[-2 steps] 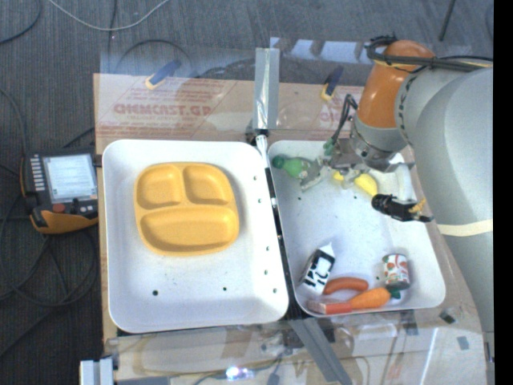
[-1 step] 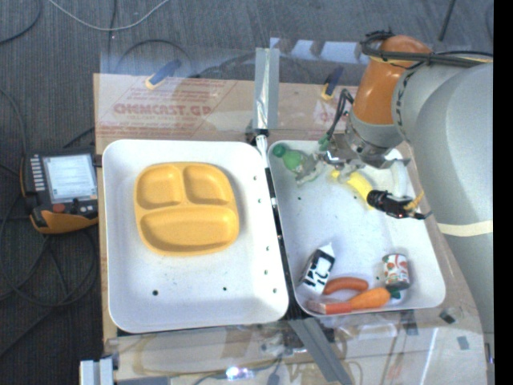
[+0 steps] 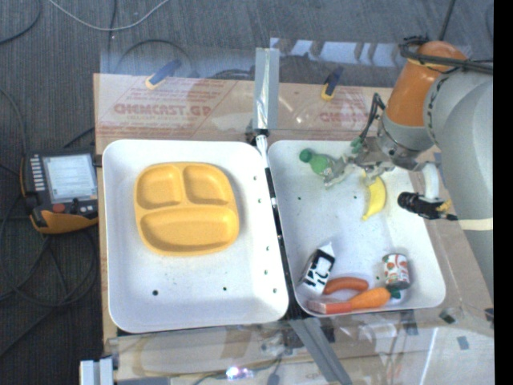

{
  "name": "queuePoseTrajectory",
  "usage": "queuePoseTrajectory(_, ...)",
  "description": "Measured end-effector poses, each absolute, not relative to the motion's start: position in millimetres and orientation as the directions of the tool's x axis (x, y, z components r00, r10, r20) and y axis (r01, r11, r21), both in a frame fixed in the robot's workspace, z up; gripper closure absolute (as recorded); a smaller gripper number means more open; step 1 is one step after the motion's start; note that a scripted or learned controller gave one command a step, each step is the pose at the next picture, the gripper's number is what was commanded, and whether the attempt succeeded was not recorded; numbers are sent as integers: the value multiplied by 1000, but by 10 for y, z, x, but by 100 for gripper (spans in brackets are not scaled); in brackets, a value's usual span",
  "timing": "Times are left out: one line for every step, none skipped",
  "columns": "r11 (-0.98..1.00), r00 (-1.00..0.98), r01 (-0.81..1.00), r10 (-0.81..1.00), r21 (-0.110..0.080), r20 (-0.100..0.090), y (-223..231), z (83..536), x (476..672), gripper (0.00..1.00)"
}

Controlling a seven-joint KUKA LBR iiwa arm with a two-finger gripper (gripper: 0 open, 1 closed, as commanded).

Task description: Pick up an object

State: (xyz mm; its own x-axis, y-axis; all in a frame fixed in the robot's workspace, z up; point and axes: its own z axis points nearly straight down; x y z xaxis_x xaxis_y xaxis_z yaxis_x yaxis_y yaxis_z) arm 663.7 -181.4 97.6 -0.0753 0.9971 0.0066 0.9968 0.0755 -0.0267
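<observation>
The right bin (image 3: pixel 417 239) holds a green bottle (image 3: pixel 315 160) at its far left, a yellow banana (image 3: pixel 373 198), a small printed can (image 3: pixel 395 269), an orange carrot (image 3: pixel 362 299), a red sausage (image 3: pixel 345 285) and a black-and-white carton (image 3: pixel 319 269). My gripper (image 3: pixel 346 165) hangs low over the far end of this bin, just right of the green bottle and above-left of the banana. It looks close to the bottle, but I cannot make out contact. The grey arm with its orange band (image 3: pixel 413 87) comes in from the upper right.
In the left bin (image 3: pixel 128 295) lies a yellow divided tray (image 3: pixel 188 207). A metal divider post (image 3: pixel 265 87) stands between the bins at the back. A handheld pendant (image 3: pixel 60 184) rests off the bench at the left.
</observation>
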Motion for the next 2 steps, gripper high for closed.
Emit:
queuePoseTrajectory(73, -72, 997, 997, -34, 34, -1975, 946, 6692, 0)
queuePoseTrajectory(141, -141, 990, 990, -7, 30, -1993, 944, 6623, 0)
